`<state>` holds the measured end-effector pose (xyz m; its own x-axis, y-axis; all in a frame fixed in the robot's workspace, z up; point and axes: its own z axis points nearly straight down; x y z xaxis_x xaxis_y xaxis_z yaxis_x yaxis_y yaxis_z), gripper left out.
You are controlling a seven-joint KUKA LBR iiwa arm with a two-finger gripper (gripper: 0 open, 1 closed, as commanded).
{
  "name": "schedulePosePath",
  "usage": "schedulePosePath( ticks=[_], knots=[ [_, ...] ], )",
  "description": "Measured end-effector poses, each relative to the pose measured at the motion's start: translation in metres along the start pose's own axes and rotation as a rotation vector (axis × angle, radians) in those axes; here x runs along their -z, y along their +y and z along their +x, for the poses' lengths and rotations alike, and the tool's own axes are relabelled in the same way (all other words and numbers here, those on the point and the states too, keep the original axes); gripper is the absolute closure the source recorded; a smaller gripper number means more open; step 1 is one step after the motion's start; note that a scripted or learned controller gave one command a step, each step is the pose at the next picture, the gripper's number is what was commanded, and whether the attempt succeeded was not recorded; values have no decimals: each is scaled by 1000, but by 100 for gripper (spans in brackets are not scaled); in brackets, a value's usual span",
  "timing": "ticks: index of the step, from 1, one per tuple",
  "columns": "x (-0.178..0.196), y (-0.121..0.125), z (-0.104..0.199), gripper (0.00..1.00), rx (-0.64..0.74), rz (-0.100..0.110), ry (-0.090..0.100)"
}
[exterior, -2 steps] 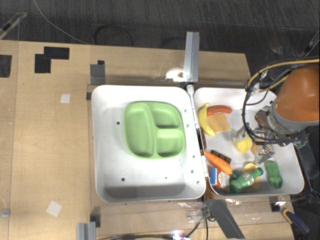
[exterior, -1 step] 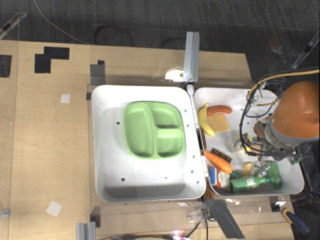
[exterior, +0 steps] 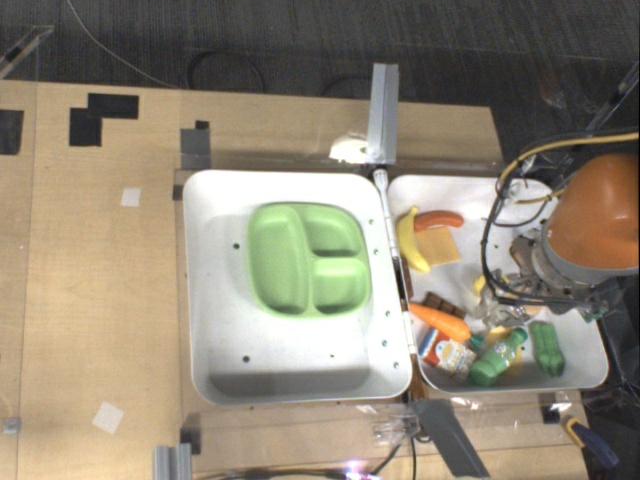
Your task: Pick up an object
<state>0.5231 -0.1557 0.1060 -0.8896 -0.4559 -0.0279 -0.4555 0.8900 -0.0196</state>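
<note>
Orange-banded arm (exterior: 598, 218) overhangs one carrot (exterior: 440, 320), one banana (exterior: 411, 240); end effector (exterior: 508, 313) state unclear.

A wooden bench (exterior: 90, 298) fills the left and middle of the frame, with black square marks (exterior: 103, 115) at its upper left. A white bin (exterior: 210, 368) at centre holds a green divided tray (exterior: 306, 258). A grey metal post (exterior: 383, 113) stands above the bins. Dark carpet (exterior: 250, 18) runs along the top.
</note>
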Motion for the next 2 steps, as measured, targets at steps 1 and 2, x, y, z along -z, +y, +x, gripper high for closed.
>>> schedulePosePath(
  ticks=[1,2],
  knots=[
    [115,27,-57,100,-65,-10,12],
    [101,-49,-81,100,-51,-14,20]
  ],
)
